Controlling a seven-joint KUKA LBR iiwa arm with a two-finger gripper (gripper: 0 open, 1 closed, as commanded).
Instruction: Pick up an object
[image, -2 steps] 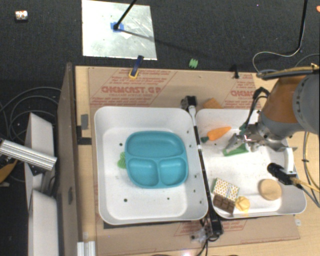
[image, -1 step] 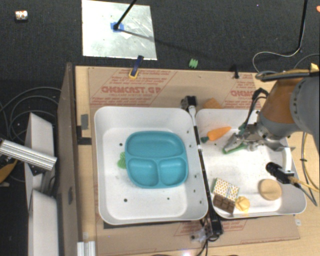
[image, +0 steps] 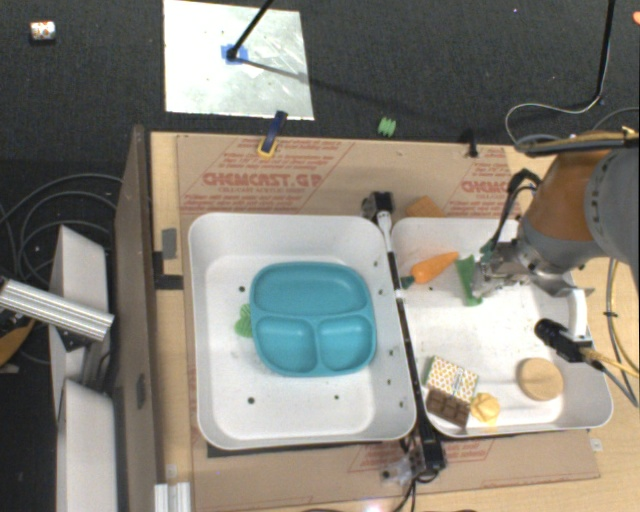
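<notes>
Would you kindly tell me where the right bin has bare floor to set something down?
The right bin is bare in its middle, between the carrot above and the chocolate bar and round cookie below. The lower edge is crowded; the end effector occupies the top.

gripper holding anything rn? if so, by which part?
Cannot tell. The gripper sits low in the right bin, right at a green piece beside the carrot, but a grasp isn't visible.

Light: bright, even, from overhead.
Glare: the white bins (image: 300, 232) look washed out; the metal sheet (image: 238, 60) shines.
Shadows: soft, short.
Focus: slightly soft, grainy throughout.
</notes>
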